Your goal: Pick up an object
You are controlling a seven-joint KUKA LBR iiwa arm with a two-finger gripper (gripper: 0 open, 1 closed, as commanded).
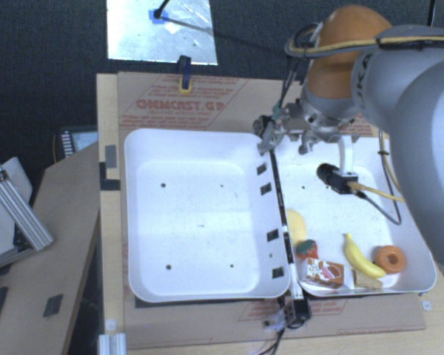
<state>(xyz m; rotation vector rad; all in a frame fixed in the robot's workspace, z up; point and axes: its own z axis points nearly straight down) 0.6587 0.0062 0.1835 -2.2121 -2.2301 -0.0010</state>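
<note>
The grey arm [407, 87] reaches in from the right, its orange band [344, 50] high over the far end of the right bin [318, 205]. The jaws hang below the wrist at that far end, close to the rim the two bins share. From this slant I cannot tell whether they are open or closed, and nothing shows between them.

All the loose things lie at the opposite, near end of the right bin, well apart from the jaws. A yellow rounded fruit [296, 226] sits nearest to them, just beside the shared rim. Right below it is a small red piece with a green top [306, 249], and below that a red-and-white packet [325, 273] lies flat against the near wall. A banana [357, 256] lies to the right of the packet, running slantwise with its stem toward the far side. An orange ring [390, 258] lies just beside the banana's lower end, and a tan scrap [368, 279] is tucked under that end, by the near wall.

The left bin [200, 220] stands alongside. Both bins rest on a cardboard sheet [177, 102] with red lettering, laid on the bench [106, 117].
</note>
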